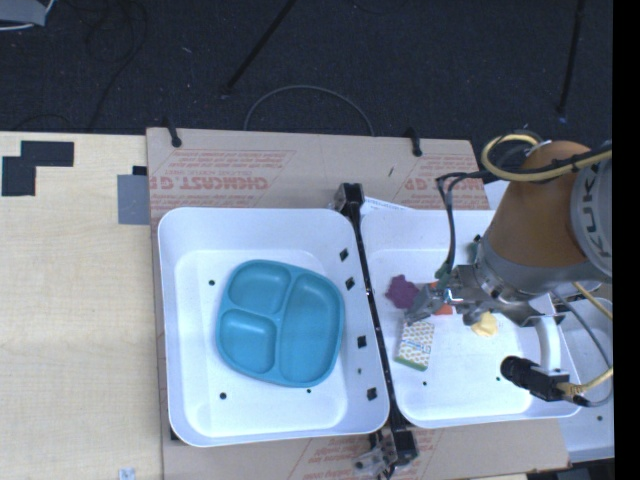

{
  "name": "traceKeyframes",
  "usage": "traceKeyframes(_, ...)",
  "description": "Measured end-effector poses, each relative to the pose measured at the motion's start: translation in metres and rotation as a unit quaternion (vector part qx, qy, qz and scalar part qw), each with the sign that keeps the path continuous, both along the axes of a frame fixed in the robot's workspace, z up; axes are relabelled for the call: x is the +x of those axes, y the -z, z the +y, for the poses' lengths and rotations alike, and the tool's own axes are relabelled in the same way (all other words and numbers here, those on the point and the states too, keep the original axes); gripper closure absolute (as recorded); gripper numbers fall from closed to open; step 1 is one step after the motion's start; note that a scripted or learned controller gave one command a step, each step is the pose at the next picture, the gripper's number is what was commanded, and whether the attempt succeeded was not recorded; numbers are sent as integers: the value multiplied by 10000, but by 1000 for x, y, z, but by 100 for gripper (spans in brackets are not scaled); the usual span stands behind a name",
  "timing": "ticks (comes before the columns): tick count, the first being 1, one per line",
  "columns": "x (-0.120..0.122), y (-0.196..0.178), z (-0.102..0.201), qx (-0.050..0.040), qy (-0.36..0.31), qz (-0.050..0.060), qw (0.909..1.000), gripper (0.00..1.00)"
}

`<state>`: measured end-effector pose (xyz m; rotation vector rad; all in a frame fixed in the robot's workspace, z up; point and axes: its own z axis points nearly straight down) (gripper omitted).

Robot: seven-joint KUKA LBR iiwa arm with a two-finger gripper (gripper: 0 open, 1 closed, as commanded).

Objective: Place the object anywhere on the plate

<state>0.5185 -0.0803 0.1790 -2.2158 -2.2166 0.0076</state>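
While the arm [545, 218] reaches in from the right of the frame, its orange-banded wrist covers the upper right part of the right bin [470, 398], so that bin's far right corner cannot be seen. The end effector [437, 301] sits low at the centre of the right bin, pointing toward the left of the frame. Its parts are small and dark against the cabling, and whether they are spread or pressed together cannot be told.

Several small objects lie close around it. A purple object [401, 290] lies just left of the end effector; whether they touch cannot be made out. A patterned green and white packet [416, 345] lies just below it, tilted, near the divider between the bins. A small yellow object [484, 324] lies to the right, partly under the wrist. A small orange-red patch shows beside the tip, too small to identify. Which of these is the task object cannot be determined, and none is clearly between the fingers.

The blue plate [281, 320], with three compartments, lies in the middle of the left bin [190, 408], with bare white floor on all sides of it. Cables loop at the right edge of the frame, above the wrist and below it. The counter [70, 318] extends to the left edge.
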Motion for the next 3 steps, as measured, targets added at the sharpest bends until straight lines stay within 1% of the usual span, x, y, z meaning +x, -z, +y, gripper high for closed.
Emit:
traceKeyframes(1, -5, 64, 1, 1, 2, 2, 10000, 0)
traceKeyframes(2, -5, 92, 1, -11, 10, -29, 10000, 0)
traceKeyframes(3, -5, 81, -1, -8, 46, -25, 10000, 100)
